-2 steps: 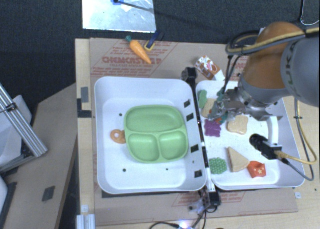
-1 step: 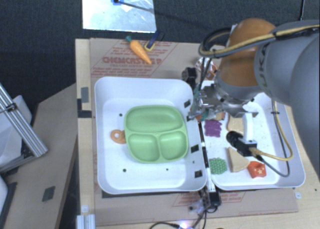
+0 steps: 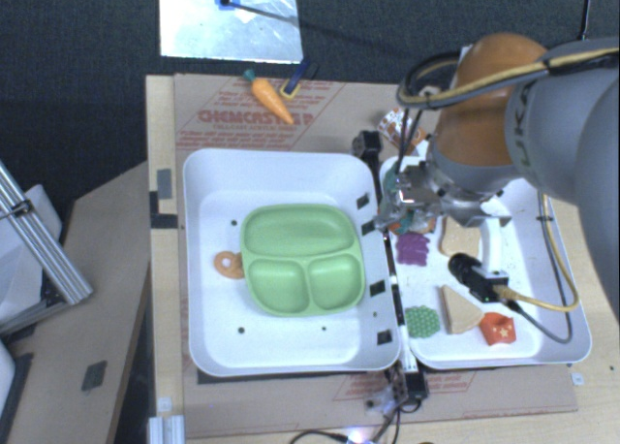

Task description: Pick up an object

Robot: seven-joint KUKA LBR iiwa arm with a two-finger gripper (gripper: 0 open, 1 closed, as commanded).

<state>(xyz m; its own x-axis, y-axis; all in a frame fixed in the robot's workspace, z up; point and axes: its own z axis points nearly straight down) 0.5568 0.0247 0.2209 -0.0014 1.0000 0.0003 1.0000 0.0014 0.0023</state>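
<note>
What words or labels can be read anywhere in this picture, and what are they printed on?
"CHEMCRA...": red block letters on the brown cardboard sheet under the bins, partly covered by the orange toy carrot; the ending is blurred.
Smaller red lines around that word: too small to read.
Red print on the cardboard's front edge: blurred, unreadable.
</note>
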